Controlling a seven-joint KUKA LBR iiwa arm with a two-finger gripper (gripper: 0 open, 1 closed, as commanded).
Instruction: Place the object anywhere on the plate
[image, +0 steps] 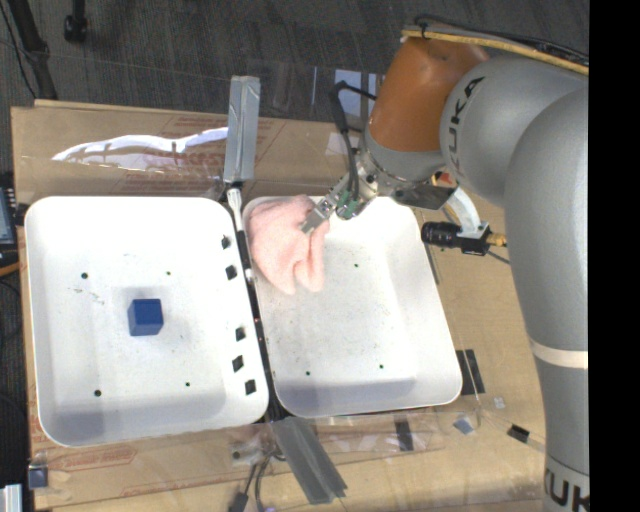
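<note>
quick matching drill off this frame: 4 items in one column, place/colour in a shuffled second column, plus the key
Items
1. blue cube
2. pink cloth
3. gripper
4. orange band

Descriptions
A. on the arm, above the wrist, near the top of the view
B. lying alone on the floor of the left bin
C. at the upper right edge of the pink cloth
D. bunched in the upper left corner of the right bin

Pairs: 1-B, 2-D, 3-C, 4-A
</note>
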